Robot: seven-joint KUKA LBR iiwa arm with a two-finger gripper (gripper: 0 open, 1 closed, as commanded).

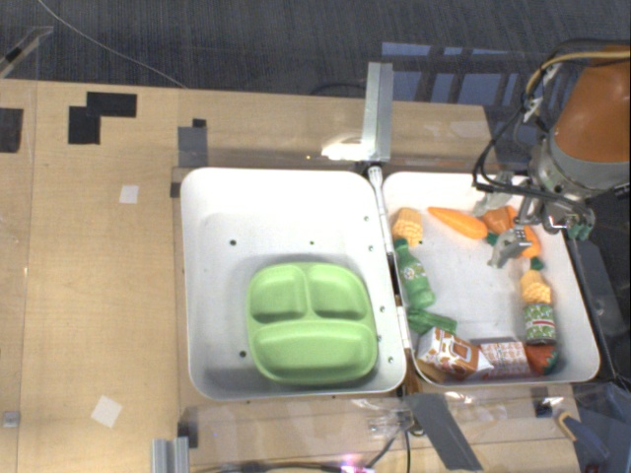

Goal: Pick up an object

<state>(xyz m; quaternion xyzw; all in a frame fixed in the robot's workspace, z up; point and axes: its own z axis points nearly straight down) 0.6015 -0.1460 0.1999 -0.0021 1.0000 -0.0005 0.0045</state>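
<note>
My gripper [507,246] hangs over the back right part of the right bin [463,284], under the orange wrist band. An orange carrot [455,223] lies just left of it. Small orange pieces [498,219] sit right beside and partly beneath the gripper. A yellow corn cob [407,227] and a green bottle [415,280] lie along the bin's left wall. At the right wall rests a yellow and green pineapple-like bottle [537,308]. Two brown packets [449,353] [504,356] lie along the front wall.
The left bin [222,215] holds a green divided plate [311,321] at its front. A metal post [377,116] stands behind the divider between the bins. The middle of the right bin's floor is bare white.
</note>
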